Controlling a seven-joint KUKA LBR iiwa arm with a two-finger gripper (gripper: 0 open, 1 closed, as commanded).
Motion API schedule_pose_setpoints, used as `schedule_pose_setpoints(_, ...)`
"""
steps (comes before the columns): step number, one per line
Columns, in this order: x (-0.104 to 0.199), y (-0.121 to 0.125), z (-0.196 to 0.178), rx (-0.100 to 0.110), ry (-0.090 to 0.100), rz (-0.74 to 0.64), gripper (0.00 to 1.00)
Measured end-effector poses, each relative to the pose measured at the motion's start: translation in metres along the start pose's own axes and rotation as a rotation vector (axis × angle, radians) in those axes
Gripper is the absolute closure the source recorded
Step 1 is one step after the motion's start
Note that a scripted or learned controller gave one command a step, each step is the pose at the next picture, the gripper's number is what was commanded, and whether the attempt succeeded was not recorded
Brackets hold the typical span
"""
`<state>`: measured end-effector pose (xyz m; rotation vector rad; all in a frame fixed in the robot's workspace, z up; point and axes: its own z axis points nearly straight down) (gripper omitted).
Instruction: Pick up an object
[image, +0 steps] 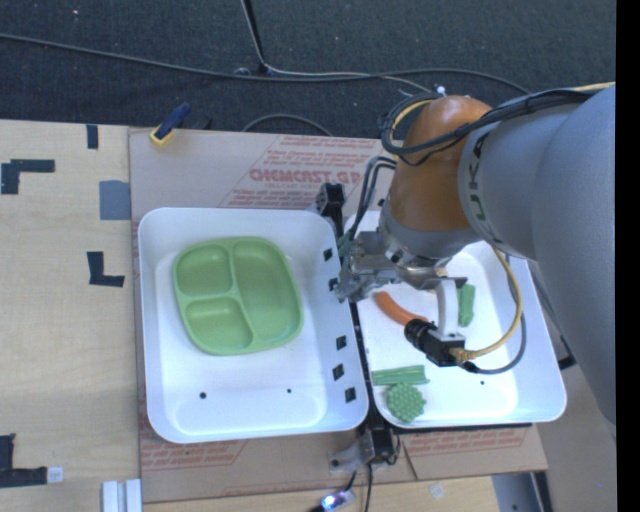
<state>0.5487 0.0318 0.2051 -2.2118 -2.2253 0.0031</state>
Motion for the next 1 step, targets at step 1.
schedule_pose_setpoints(1, 0.0532, -0.0083, -0.0163, -0.004, 0.001, -0.002, 1.00)
